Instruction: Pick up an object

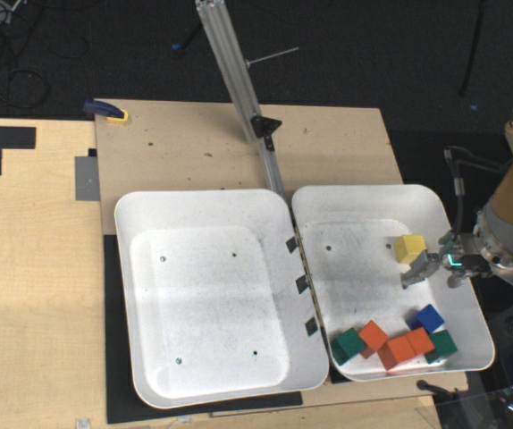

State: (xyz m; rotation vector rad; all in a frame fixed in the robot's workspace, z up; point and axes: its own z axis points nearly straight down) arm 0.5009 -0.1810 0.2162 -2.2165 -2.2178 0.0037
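yellow block (408,248), blue block (430,317), white bins (149,206)

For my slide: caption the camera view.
Gripper beside a yellow cube in the right bin; more blocks clustered at its near edge.

Nothing readable anywhere here, honestly. No labels, brand marks, numbers or signs on the two shallow white plastic bins (205,206), and none on the small coloured blocks (398,340) lying in the right-hand one. The light wooden bench (33,266) around those bins is unmarked too.
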